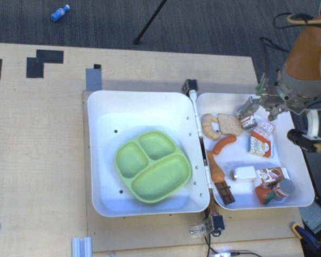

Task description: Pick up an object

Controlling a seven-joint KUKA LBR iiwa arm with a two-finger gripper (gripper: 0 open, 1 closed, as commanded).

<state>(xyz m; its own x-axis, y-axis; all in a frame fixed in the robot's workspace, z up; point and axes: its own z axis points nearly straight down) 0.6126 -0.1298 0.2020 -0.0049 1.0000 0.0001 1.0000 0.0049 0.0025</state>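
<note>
**Pincer hovering over the far edge of the right bin**

Camera view: on the wooden tabletop [37, 143] sit two shallow white bins side by side. The left bin [104, 108] holds a green divided plate [152, 166], lying flat toward its near side. The right bin [306, 189] carries the loose objects: a ring-shaped pastry [209, 126] and a slice of toast [229, 124] at its far left, an orange sausage [224, 143] just near of them, a carrot-like piece [216, 170] and a brown chocolate bar [224, 191] along the left wall, a white block [244, 173] in the middle, a red and white carton [261, 144] to the right, and a small box [272, 174] with a grey can [284, 187] at the near right corner.

The grey arm with its orange band [305, 52] reaches in from the right. The pincer [255, 107] is over the far part of the right bin, just beside the toast and a small red-labelled item [248, 122]. Whether its fingers are apart or together cannot be told; nothing visible sits between them.
</note>
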